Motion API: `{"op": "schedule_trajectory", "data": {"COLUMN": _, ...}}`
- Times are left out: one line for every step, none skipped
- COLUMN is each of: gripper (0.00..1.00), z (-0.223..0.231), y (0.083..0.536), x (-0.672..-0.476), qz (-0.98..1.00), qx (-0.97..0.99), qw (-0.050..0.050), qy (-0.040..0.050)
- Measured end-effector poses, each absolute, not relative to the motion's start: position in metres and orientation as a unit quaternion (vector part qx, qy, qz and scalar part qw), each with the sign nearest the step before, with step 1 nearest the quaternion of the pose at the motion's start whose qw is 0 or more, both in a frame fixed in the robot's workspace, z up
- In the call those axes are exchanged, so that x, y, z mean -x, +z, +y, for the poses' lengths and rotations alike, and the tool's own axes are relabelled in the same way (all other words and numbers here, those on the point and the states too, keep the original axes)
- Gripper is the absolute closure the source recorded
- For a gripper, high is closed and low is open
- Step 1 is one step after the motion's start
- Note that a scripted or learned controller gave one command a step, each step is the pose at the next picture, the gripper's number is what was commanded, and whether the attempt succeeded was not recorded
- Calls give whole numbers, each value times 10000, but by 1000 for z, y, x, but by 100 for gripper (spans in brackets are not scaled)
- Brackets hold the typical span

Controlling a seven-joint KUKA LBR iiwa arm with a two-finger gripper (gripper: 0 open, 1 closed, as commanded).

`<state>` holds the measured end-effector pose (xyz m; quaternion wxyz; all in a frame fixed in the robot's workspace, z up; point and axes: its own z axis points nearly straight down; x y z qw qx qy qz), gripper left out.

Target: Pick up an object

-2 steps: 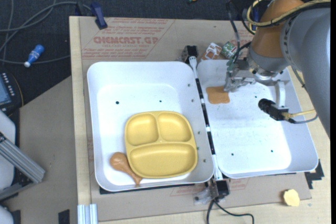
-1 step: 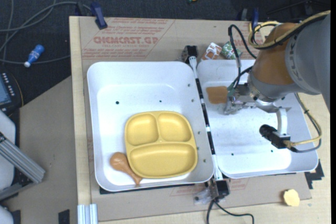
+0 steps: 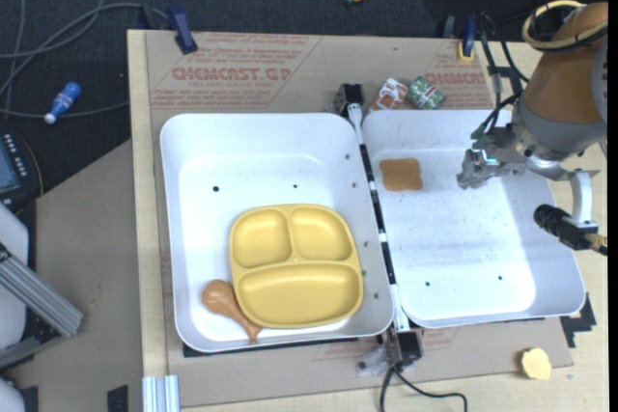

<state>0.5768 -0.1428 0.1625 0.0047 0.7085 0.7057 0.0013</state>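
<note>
A flat brown square object, like a cracker or slice of toast [image 3: 401, 174], lies in the right bin [image 3: 483, 294] near its upper left corner. My gripper [image 3: 472, 171] hangs over the same bin, a short way right of the brown square and apart from it. Nothing shows between the fingers. In the left bin [image 3: 193, 207] rests a yellow divided plate [image 3: 294, 263], and an orange drumstick-shaped toy [image 3: 228, 303] lies against the plate's lower left edge.
Small crumpled packets [image 3: 410, 94] lie on the bench behind the right bin. A yellow lump [image 3: 535, 363] sits on the bench at the front right. Blue clamps [image 3: 181, 27] hold the board's back edge. A black clip [image 3: 349, 97] stands between the bins' far ends.
</note>
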Motion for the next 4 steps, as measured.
{"op": "schedule_trajectory", "data": {"gripper": 0, "z": -139, "y": 157, "x": -576, "qz": 7069, "qx": -7073, "qw": 5, "qy": 2}}
{"op": "schedule_trajectory", "data": {"gripper": 0, "z": -95, "y": 80, "x": -605, "qz": 7086, "qx": -7056, "qw": -25, "qy": -5}}
{"op": "schedule_trajectory", "data": {"gripper": 0, "z": -97, "y": 85, "x": -649, "qz": 7078, "qx": -7064, "qw": 27, "qy": 14}}
{"op": "schedule_trajectory", "data": {"gripper": 0, "z": -92, "y": 85, "x": -659, "qz": 7076, "qx": -7066, "qw": 16, "qy": 10}}
